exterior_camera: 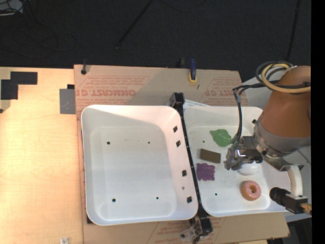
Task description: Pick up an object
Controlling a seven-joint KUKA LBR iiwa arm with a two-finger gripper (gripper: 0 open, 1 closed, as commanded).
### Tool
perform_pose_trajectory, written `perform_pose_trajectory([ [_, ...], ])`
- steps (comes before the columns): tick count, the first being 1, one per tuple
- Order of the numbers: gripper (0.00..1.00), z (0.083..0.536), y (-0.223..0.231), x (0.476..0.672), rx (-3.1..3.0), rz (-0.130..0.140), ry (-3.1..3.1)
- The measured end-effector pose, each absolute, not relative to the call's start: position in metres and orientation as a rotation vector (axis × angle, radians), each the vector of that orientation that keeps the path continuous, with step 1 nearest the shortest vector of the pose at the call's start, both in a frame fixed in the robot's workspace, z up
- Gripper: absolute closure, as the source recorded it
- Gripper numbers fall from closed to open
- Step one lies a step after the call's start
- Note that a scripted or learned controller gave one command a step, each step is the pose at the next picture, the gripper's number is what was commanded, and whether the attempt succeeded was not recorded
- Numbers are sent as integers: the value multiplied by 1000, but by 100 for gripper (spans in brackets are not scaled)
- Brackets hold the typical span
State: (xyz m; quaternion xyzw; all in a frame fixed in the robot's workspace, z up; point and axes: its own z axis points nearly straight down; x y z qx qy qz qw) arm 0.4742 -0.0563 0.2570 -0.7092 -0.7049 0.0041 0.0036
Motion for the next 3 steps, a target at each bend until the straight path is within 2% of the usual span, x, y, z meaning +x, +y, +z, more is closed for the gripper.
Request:
perform_pose_trajectory([
  [1, 100, 271, -55, 475, -2219, 8, -2215],
  [2, 100, 384, -8, 477, -2217, -12, -2233],
  [3, 100, 303, 21, 500, -2214, 8, -2221],
])
